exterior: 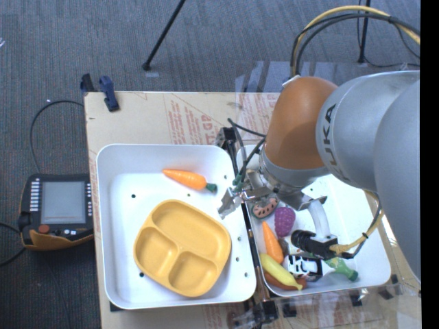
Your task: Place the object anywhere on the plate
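Camera view: yellow plate (182,247) lies in the left bin (110,184) with a carrot (186,178) on the bin floor just beyond it, while the gripper (233,199) hangs over the divide between bins, claw state not discernible.

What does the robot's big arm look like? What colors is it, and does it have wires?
The arm is fat, round and smooth, mostly shiny grey, with a big orange band near the wrist. Dark letters are printed on the grey part. Yellow and black cables loop over its top. The gripper at the end is small, made of silvery metal pieces with thin wires.
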Robot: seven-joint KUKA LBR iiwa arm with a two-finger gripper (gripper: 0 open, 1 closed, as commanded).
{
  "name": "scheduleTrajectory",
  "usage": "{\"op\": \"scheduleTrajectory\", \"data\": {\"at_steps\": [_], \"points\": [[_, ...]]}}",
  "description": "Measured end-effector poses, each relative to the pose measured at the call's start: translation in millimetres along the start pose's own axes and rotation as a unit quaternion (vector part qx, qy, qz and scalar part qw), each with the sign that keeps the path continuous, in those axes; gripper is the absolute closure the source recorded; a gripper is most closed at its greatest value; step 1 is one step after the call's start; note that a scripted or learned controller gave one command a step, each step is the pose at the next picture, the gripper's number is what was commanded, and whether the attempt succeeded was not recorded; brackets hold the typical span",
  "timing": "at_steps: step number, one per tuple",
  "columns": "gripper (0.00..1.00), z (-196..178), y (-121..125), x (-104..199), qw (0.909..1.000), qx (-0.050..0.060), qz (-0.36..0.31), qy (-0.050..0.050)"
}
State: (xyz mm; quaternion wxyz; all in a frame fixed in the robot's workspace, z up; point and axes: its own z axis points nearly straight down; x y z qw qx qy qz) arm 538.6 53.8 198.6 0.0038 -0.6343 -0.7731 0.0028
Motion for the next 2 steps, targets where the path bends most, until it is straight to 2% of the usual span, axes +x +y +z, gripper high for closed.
{"op": "scheduleTrajectory", "data": {"at_steps": [2], "points": [[0.00,0.0,0.0,0.0,1.0000,0.000,0.000,0.000]]}}
